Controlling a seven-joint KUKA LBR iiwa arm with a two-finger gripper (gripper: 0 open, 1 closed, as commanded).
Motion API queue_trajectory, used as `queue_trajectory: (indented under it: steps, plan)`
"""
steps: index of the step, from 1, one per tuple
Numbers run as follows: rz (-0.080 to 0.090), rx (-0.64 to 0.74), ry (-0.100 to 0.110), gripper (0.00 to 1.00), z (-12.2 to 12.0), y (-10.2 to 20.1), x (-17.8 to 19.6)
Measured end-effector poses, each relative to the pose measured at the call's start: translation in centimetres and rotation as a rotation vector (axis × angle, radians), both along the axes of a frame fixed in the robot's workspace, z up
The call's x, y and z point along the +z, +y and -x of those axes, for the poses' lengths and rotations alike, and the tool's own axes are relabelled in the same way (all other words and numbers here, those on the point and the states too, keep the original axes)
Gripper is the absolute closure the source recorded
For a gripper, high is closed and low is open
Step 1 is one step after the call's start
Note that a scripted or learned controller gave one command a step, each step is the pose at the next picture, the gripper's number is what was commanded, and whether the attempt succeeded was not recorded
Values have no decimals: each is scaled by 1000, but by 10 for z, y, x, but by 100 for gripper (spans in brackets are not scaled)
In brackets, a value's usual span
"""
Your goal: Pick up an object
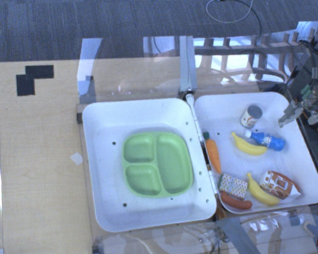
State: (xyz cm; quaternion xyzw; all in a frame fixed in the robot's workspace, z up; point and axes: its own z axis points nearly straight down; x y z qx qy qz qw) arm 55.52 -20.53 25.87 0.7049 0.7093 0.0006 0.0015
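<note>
Tool [288, 117] hangs at the right bin's [301, 141] upper right edge; whether it is spread or pressed together I cannot tell. Blue bottle [267, 139] lies just lower left of it, long axis running left-right, touching a banana [249, 146].

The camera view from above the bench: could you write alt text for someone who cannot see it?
Two shallow white bins sit side by side: the left bin holds a green divided plastic plate, the right bin an orange toy carrot, two yellow toy bananas, a blue bottle and a small can. The grey gripper hovers over the right bin's right edge.
</note>
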Motion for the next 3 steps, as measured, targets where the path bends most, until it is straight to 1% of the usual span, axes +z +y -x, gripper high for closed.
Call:
queue_trajectory:
  steps: [1,2,3]
  plan:
    - [-1,-59,1,0,-23,1,-153]
    - [1,-57,-6,100,-25,1,-141]
    - [-1,-274,-3,100,-15,27,-46]
